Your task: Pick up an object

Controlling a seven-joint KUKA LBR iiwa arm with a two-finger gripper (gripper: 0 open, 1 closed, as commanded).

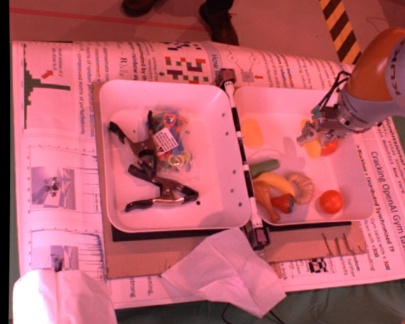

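The right bin point(351, 174) holds toy food: a pale orange piece point(252, 132), a green cucumber point(264, 167), a yellow banana point(273, 181), a tan ring-shaped pastry point(302, 186), a small red piece point(282, 202), an orange carrot-like piece point(264, 200) and a red tomato point(331, 201). My gripper point(315, 136) hangs low over the bin's upper right part. Directly beneath its tip lie an orange piece point(313, 149) and a red piece point(329, 147), both partly hidden by it. I cannot tell whether anything is held.
The left bin point(209, 113) contains black pliers-like tools point(158, 194) and a bag of coloured rings point(172, 140). A black-and-white bar point(241, 160) runs between the bins. Crumpled white tissue point(223, 272) lies in front, and printed posters cover the bench.
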